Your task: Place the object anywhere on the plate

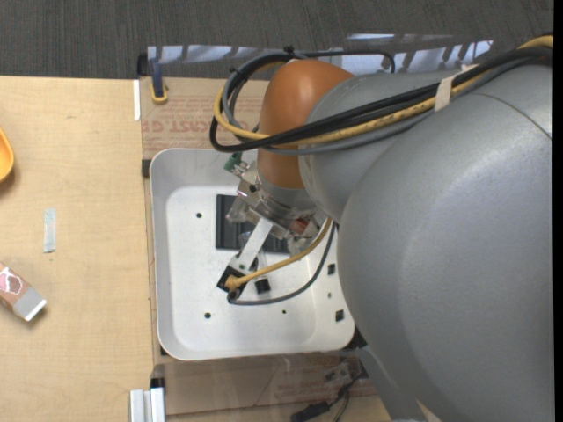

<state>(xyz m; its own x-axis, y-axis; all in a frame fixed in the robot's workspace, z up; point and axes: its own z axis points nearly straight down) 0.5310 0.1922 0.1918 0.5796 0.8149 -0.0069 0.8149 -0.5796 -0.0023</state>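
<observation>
Over the white bin (158,236) on the desk (79,148) we see the grey arm (457,192) reaching in from the right. Its bulk covers the bin's right side, and its orange band (295,104) sits above the bin's far rim. Black and yellow cables (230,104) loop beside the band. The arm's wrist stands between us and the end effector (259,218), so we cannot tell how far open it is or whether it has hold of anything.

A sheet of printed cardboard (185,123) lies under the bin, and one blue clamp (158,88) stands at its far left corner. On the bare wood to the left, well apart from the bin, we count three things. One is an orange dish (3,158), cut by the picture's left edge. One is a small pale strip (49,231), lying straight. One is a brown and grey block (19,294), lying slanted near the left edge.

Inside the bin we count one loose thing, a black flat piece (224,227). It lies on the bin floor directly beneath the end effector, nearer the far wall. It looks dark, matt and straight-edged, and its left side shows while the rest is hidden by the wrist. We cannot tell whether the end effector touches it
</observation>
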